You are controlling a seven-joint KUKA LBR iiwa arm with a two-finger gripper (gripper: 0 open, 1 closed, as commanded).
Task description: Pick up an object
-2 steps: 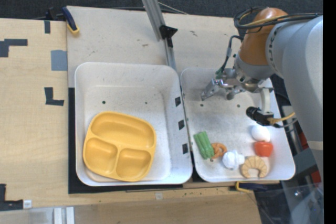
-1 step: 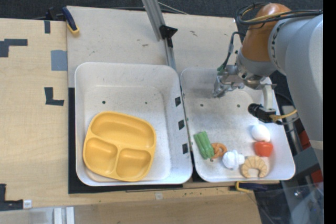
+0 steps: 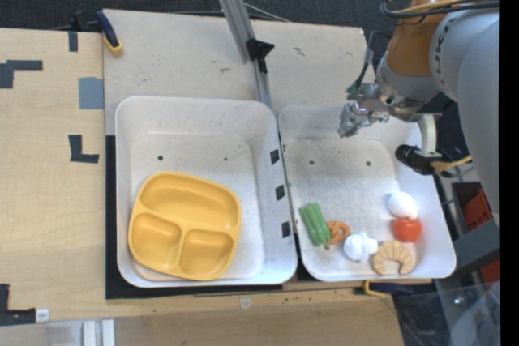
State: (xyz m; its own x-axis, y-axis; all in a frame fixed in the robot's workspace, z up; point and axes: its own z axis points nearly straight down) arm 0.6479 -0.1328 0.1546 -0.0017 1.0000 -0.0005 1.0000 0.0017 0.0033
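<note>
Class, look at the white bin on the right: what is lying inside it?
Inside the right bin: a green vegetable, a white egg, a red piece, a croissant and a small white item. Nothing visibly covers them.

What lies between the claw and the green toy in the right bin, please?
Bare white bin floor in the camera view; nothing sits between the claw and the green toy.

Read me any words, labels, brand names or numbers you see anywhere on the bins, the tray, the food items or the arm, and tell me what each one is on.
No readable text in this view.
Yellow divided tray: plain, no markings.
White bins: only small dark specks, no lettering.
Toy food, such as the croissant and green vegetable: no labels.
Arm's orange band: no legible print.
Bench's grey and black tape pieces: blank shapes, not characters.
</note>
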